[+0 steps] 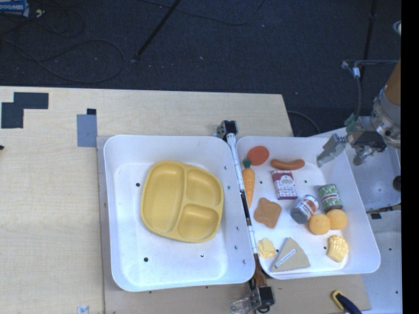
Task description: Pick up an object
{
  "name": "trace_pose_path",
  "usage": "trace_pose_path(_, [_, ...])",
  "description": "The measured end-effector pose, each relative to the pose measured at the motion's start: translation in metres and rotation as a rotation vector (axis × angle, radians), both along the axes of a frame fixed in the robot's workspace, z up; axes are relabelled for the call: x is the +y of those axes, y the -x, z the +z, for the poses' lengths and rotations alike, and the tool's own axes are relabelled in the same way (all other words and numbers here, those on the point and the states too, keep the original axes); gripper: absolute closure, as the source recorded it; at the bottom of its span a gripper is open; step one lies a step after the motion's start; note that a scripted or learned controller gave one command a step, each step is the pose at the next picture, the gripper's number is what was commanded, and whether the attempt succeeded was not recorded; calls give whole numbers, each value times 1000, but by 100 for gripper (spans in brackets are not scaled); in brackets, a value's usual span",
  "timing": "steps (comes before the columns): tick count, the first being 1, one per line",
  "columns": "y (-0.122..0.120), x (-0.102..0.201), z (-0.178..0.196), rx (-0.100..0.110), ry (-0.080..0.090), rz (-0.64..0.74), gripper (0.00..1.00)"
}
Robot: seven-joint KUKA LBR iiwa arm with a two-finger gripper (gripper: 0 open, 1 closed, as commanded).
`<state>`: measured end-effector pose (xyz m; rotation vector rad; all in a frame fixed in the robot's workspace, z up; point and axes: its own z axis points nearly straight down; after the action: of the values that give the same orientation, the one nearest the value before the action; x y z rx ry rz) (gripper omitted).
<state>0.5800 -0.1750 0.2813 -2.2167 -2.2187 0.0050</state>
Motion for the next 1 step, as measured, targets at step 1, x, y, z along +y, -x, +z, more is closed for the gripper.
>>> trace_pose_path(1, [-9,50,-190,-7,1,-1,0])
